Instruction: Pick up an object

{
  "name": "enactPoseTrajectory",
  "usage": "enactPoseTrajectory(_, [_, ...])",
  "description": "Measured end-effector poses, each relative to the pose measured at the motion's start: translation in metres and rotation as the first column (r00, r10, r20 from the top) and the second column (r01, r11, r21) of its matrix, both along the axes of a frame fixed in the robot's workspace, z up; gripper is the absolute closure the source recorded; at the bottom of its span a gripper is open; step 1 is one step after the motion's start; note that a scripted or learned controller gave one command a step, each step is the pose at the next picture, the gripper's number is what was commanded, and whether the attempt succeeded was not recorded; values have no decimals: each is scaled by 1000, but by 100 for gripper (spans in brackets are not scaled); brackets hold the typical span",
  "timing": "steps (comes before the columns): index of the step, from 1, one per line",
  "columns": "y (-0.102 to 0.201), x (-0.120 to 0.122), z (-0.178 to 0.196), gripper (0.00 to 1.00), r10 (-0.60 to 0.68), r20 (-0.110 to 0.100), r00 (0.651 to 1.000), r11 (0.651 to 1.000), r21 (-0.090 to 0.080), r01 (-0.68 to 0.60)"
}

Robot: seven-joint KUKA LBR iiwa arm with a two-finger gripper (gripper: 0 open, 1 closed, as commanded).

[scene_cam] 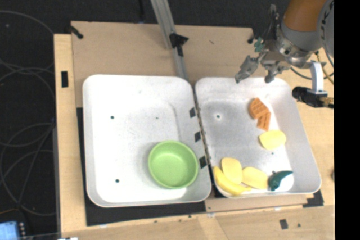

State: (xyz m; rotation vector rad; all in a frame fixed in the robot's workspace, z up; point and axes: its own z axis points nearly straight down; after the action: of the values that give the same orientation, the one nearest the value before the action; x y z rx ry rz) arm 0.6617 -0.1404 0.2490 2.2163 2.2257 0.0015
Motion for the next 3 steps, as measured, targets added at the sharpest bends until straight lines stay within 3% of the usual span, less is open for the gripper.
enactPoseTrajectory(1, [-1, 0, 0, 0, 0, 0, 1000, 1000, -1, 0])
enactPoseTrajectory(3, [-7, 15, -109, 0, -5, -2, 1000, 1000, -5, 5])
